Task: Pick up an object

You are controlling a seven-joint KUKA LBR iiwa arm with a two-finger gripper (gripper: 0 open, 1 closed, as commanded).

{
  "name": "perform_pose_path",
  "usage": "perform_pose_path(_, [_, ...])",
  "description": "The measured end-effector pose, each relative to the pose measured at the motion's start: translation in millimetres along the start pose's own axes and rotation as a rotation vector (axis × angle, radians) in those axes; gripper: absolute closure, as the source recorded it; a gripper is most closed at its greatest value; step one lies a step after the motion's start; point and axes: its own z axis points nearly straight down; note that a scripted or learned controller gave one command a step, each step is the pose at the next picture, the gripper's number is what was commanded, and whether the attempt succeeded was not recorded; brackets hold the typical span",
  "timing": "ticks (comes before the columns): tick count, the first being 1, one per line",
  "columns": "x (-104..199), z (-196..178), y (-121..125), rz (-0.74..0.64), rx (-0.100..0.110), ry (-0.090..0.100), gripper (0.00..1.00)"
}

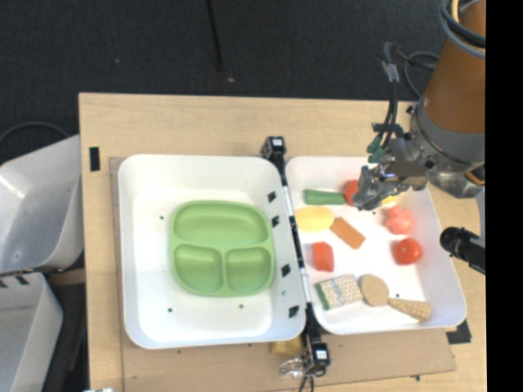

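Gripper [369, 196] low in the far part of the right bin [437, 300]; cannot tell its state. Just left of it lies a green stick [324, 196], long axis left-right, smooth and slim. A red piece [351, 191] sits between the green stick and the gripper.

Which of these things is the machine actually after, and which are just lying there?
Part of the job:
- tool, low in the right bin
- small red item beside it
- green stick
- yellow lemon-like piece

Lying about, further from the tool:
- orange block
- red block
- two red round pieces
- ice-cream cone toy
- green divided plate in the left bin
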Motion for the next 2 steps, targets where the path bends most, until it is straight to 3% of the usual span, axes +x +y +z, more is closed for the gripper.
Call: perform_pose_path(2, [-1.5,-21.1,1.5,-0.018,-0.002,-0.003,1.0])
